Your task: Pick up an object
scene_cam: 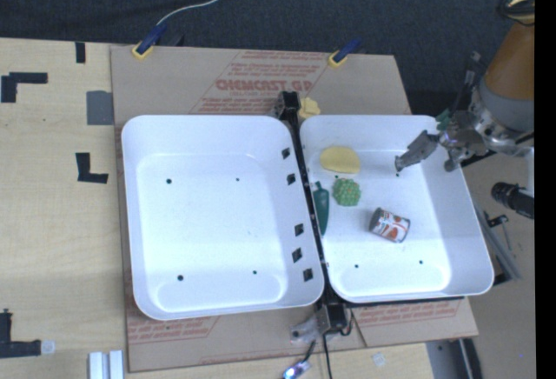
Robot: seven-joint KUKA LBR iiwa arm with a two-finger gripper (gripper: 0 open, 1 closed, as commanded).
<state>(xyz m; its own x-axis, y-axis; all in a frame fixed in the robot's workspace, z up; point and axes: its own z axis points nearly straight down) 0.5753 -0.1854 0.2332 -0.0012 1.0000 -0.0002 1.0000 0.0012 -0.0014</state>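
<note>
The right bin (pixel 452 269) holds a yellow lump (pixel 340 160), a green knobbly ball (pixel 347 191), a dark green object (pixel 321 205) along the left wall, and a small red and white can (pixel 390 225) lying on its side. My gripper (pixel 429 153) hangs over the right bin's upper right part, to the right of the yellow lump and above the can. Its two dark fingers (pixel 413 152) stand apart with nothing between them.
The left bin (pixel 143 142) lies beside the right one, joined by a black clip strip (pixel 300 203). Both sit on a cardboard sheet (pixel 252 82) clamped at the back. The arm's orange band (pixel 514 60) is at the right edge.
</note>
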